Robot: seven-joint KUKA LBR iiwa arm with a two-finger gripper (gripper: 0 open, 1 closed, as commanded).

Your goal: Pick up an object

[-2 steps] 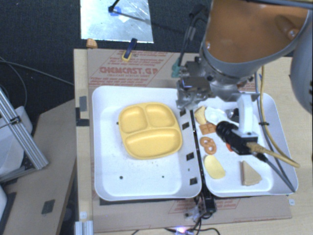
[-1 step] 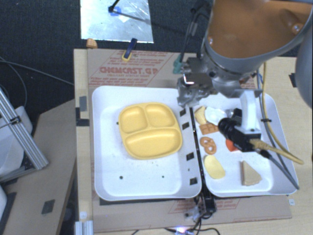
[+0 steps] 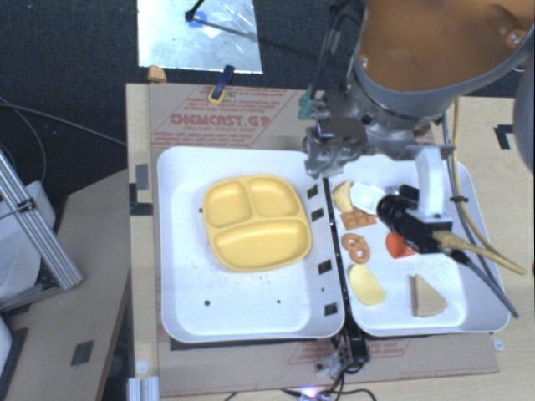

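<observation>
Cardboard underlies 2 white bins; the right bin (image 3: 489,303) holds small play-food pieces like the pretzel (image 3: 357,246), likely light, stiff plastic best pinched across its width, while the gripper (image 3: 328,159) hovers near the divider, its state impossible to tell.

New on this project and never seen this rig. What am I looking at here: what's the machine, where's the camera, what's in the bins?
One camera looks down at a slant on a bench with two shallow white bins. The grey arm with the orange band reaches in from the right; its tool hangs over the top of the divide between the bins.

The left white bin holds a yellow three-compartment plastic plate. The right white bin holds small toy foods: a brown waffle square, a brown pretzel, a pale yellow oval piece, a red-orange piece and a tan wedge.

I cannot see anything between the tool's tips.
</observation>
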